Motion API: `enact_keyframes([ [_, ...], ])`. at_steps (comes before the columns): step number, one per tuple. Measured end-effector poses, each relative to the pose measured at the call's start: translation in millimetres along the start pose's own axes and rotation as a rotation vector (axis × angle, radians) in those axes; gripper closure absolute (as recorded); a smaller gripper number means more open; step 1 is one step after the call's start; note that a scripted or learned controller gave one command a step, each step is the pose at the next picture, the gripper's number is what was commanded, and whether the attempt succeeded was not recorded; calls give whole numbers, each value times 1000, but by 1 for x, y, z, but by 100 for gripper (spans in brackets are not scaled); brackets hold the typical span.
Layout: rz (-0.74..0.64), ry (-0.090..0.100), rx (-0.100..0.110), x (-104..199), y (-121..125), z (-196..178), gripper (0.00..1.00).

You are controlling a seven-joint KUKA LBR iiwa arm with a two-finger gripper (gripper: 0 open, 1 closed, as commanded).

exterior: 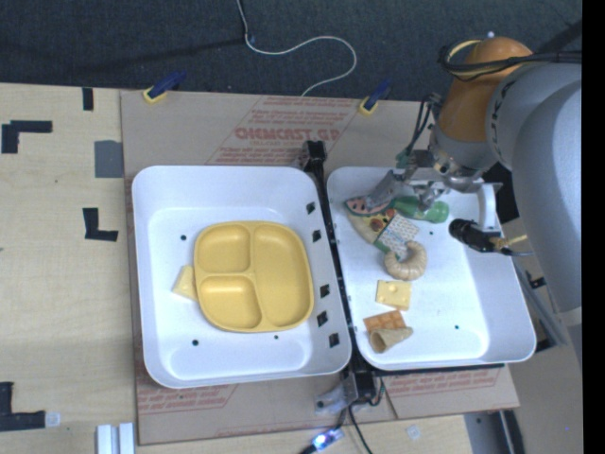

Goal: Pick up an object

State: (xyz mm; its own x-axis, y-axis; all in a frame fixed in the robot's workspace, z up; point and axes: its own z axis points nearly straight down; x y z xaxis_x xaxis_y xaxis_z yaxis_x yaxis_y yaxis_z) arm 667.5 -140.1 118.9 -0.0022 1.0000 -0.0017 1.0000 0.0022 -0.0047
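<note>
Right bin [492,334], nearest first: waffle piece [388,329] by the front rim, cheese square [394,294] behind it, then a bagel [406,261] touching a checked packet [396,233]. Farther back, a green item [425,210] and a banana-like piece [364,218]. Gripper [416,189] sits low over the back of this bin, beside the green item; grip state cannot be told. Left bin [161,206]: yellow divided plate [253,275], yellow wedge [183,282] tucked at its left edge.

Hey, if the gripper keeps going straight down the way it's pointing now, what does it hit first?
Probably the green object at the back of the right bin: the gripper hangs just above it, with the piled toy food right alongside. Depth is hard to judge from this slanted view, so it could touch the pile instead.
</note>
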Motion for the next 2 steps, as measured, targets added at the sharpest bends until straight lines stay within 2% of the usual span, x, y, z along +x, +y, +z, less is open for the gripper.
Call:
enact_keyframes([
  [1, 1, -3, -6, -3, 2, 10, 0],
  [2, -1, 5, 7, 0, 1, 3, 100],
])
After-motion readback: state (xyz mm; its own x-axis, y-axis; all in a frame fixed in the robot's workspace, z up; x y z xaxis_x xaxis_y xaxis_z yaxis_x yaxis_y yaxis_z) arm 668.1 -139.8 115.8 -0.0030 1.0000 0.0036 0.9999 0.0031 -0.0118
